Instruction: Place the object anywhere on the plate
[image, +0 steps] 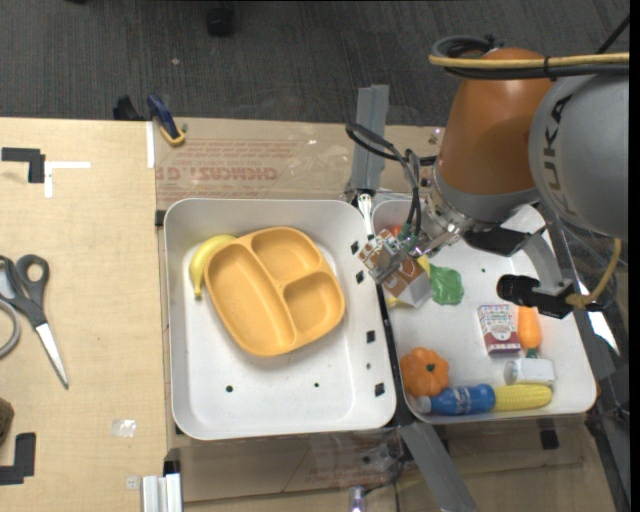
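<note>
The yellow plate (270, 290), divided into three compartments, lies tilted in the left bin (200, 400). My gripper (388, 256) hangs low over the wall between the two bins, just right of the plate. Directly beneath it, at the left edge of the right bin (575, 395), is a small grey and yellow carton-like object (411, 284). It touches or sits right against the gripper; whether it is gripped is hidden by the wrist. A green object (446, 286) lies just right of it.
A banana (203, 258) lies against the plate's far left rim. The right bin holds an orange pumpkin (425, 371), a blue bottle (462, 400), a corn cob (522, 397), a carrot (529, 327) and a red-and-white box (498, 329). Scissors (35, 310) lie on the bench at left.
</note>
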